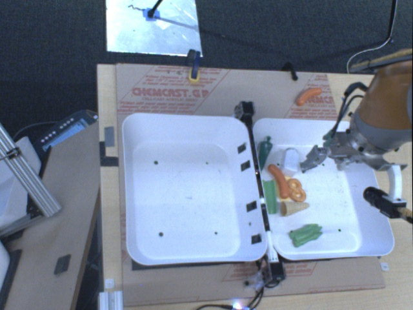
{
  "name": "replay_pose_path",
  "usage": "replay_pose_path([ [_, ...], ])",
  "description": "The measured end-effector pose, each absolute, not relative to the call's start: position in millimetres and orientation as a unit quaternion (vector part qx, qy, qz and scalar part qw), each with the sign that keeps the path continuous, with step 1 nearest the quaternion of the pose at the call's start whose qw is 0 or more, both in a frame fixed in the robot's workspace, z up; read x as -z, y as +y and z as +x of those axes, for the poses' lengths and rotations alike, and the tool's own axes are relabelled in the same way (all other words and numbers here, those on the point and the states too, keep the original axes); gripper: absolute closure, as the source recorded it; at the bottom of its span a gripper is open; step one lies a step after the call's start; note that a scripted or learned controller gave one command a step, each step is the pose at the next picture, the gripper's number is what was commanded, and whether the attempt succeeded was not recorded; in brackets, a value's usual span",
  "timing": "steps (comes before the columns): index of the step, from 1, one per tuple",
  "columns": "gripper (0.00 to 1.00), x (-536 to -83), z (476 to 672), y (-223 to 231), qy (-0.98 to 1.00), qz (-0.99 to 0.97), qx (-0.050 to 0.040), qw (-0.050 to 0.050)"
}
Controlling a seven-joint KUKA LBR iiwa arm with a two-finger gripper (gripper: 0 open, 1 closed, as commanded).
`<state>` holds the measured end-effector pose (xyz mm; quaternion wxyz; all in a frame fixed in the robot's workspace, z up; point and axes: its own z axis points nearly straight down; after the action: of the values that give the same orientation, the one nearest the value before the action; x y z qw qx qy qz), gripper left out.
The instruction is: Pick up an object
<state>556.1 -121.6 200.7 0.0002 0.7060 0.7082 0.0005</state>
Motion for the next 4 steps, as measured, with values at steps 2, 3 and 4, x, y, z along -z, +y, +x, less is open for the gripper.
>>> replay_pose_path([
  [2,1.0,-98.2,573.6,-85.6,0.708,0.706,-0.0036,0.003],
  [3,1.0,-189.5,518.1,-48.9,0.71,0.705,-0.0025,0.001],
  [4,1.0,-209.1,485.9,-17.4,0.71,0.704,-0.0009,-0.001],
])
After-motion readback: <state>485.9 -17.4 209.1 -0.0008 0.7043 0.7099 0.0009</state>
